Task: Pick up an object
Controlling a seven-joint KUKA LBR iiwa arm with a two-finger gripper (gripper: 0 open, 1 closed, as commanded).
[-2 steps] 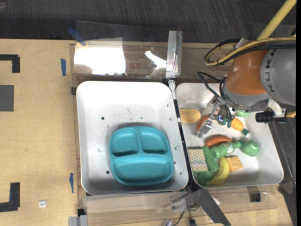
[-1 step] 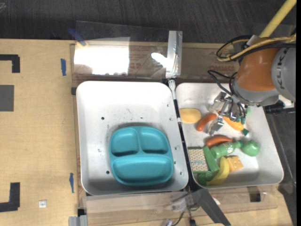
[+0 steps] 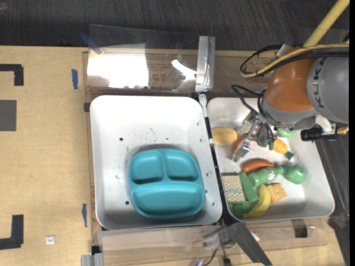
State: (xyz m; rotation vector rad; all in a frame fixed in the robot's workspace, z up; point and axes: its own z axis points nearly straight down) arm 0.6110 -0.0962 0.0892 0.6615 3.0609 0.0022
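My gripper [image 3: 244, 143] hangs low over the upper left part of the right bin [image 3: 324, 195], below the arm's orange band. A small red-orange piece [image 3: 238, 145] lies right at its tip; whether it is held is unclear. A tan rounded toy [image 3: 224, 136] lies just to the gripper's left. Below the gripper lie a red-orange chili [image 3: 258, 164], a green toy vegetable [image 3: 267, 176], a yellow banana [image 3: 264, 200] and a green pepper [image 3: 241, 208].
The left bin [image 3: 111, 121] holds a teal divided plate [image 3: 165, 183]. A small orange piece [image 3: 280, 146] and a green round toy [image 3: 296, 174] lie on the right side of the right bin. The wall between the bins [image 3: 213, 154] is close to the gripper's left.
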